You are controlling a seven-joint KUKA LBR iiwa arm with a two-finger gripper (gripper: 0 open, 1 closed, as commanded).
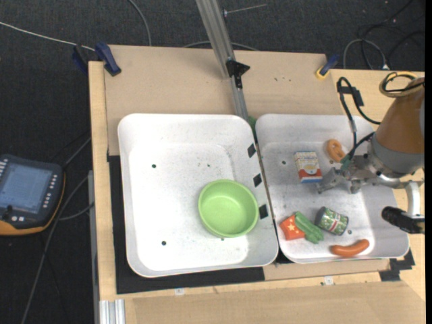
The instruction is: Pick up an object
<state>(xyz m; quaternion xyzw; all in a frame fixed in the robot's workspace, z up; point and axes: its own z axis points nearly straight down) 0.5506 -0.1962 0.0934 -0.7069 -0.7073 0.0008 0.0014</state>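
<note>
The right bin [283, 137] holds several small things. A white and red carton [307, 166] stands near its middle, with an orange ring [335, 149] behind it. A green can [332, 221] lies on its side toward the front, beside a red block [291, 228] and a green pod [311, 229]. An orange sausage [349, 248] lies at the front edge. My gripper [339, 186] hangs open just right of the carton and above the can, with nothing between its fingers.
A green bowl [228, 208] sits at the front right of the left bin [155, 147]. A metal pole [226, 52] slants down to the seam between the bins. Black cables [347, 103] trail near the arm.
</note>
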